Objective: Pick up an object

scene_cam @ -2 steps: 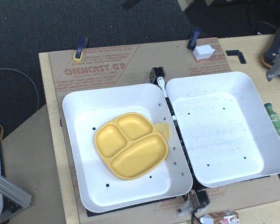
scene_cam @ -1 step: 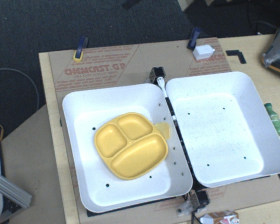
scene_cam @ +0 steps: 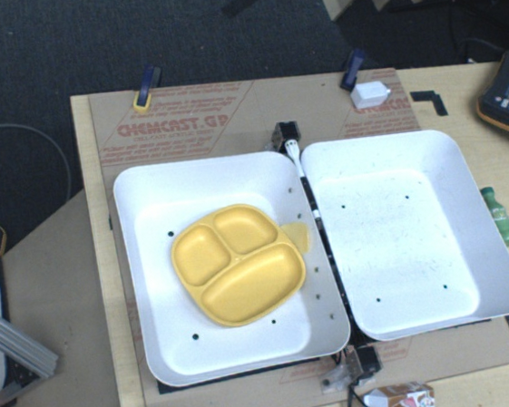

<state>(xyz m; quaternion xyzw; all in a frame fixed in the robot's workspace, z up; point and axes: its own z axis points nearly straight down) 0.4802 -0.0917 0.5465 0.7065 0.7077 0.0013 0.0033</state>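
One yellow three-compartment plastic tray lies flat in the view's left white bin. Looks light, stiff and slick, so I'd pinch the raised rim or a divider. Honestly can't tell the claw state, or where the tray sits from it.

Yellow divided plate (left bin).
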